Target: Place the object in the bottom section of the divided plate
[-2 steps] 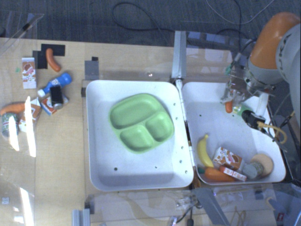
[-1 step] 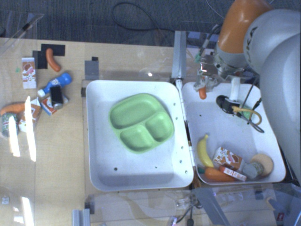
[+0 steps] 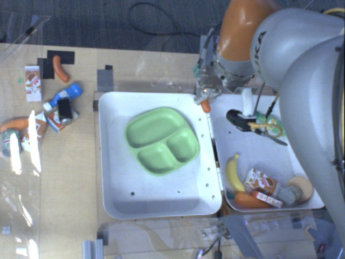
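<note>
Camera view: the claw [image 3: 206, 97] hangs over the rim between the two shallow white bins [image 3: 161, 206], a small orange piece [image 3: 205, 106] pinched at its tip. Left bin holds the green divided plastic plate [image 3: 161, 139]; a yellow banana [image 3: 233, 172] lies in the right one.

a pale wooden bench top [image 3: 64, 188] fills the lower and left parts of the scene, lit evenly from above. beyond its far edge lies dark grey carpet-like floor [image 3: 108, 15], with a thin black cable [image 3: 156, 12] looping across it. a sheet of clear, shiny plastic film [image 3: 21, 198] lies over the bench's left side, catching glare. small black tape patches [image 3: 59, 57] are stuck near the far left edge
</note>
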Controlling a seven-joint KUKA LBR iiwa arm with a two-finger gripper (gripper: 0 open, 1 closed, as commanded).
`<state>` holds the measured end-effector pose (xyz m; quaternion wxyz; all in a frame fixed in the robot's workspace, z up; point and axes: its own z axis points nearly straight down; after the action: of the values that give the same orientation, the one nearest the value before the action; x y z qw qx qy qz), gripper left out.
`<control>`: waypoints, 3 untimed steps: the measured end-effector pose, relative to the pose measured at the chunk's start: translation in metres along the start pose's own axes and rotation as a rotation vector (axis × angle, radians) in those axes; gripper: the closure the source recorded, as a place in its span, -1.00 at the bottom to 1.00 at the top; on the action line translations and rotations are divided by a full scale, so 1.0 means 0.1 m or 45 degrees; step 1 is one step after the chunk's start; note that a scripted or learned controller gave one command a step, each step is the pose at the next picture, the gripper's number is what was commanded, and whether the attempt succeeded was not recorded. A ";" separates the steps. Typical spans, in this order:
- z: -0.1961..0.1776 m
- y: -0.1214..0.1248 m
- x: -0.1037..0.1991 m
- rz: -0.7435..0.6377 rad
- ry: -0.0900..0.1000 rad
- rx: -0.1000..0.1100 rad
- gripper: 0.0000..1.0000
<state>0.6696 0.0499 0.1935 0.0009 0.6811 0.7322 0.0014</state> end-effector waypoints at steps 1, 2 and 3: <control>0.08 0.03 0.37 -0.619 0.001 -0.002 1.00; 0.08 0.03 0.37 -0.618 0.001 -0.003 -1.00; -0.22 0.02 0.24 -0.653 0.000 -0.005 -1.00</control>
<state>0.6703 0.0744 0.2150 0.0026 0.4732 0.8809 0.0026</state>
